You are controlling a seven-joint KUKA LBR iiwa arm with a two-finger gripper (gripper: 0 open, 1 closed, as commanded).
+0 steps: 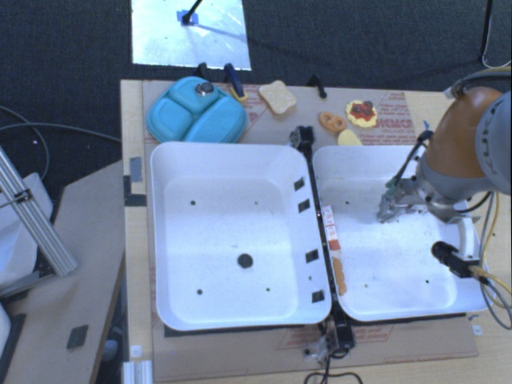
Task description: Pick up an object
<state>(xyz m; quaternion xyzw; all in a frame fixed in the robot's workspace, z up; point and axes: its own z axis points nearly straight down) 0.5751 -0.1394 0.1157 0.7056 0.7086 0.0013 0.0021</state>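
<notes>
Your jaws (390,209) sit low in the right bin (400,298), near its middle and toward the back wall; from this slanted view you cannot tell how far apart they stand, and nothing shows between them. The grey arm (464,146) with its orange band comes in from the right edge.

Count two white bins on the table (212,342). The left bin (200,174) holds one small dark round object (245,260) on its floor, a little forward of centre. In the right bin you have one thin orange stick-like piece (338,276) lying against the left wall, just beside the divider, and one red-and-white tag-like bit (330,236) just above it.

Behind the bins, along the back of the table, you can count five things: one blue compartment tray (196,112), one slice of toy bread (277,98), one pretzel (332,121), one small round pizza-like piece (362,113), and one pale yellow piece (349,138) touching the right bin's rim.
</notes>
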